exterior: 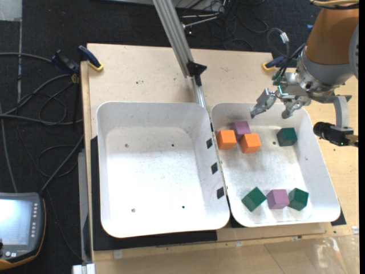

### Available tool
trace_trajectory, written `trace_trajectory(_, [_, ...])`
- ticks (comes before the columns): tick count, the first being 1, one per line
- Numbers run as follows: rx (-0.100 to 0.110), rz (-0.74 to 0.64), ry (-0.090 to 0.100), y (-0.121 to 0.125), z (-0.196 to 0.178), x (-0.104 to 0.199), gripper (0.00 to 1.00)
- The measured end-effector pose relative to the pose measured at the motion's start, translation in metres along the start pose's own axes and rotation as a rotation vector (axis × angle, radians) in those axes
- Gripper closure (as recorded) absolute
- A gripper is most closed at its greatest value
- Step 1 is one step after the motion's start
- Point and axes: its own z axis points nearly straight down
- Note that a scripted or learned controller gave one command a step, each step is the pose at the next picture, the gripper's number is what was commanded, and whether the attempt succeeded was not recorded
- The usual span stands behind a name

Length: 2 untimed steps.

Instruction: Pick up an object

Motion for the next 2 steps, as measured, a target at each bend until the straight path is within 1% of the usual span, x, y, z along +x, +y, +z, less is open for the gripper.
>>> trace_trajectory(1, [-0.004,0.001,-0.001,0.001,-0.002,0.000,0.00])
trace_trajectory(2, [0.003,0.003,-0.001,0.000,0.060,-0.006,0.00])
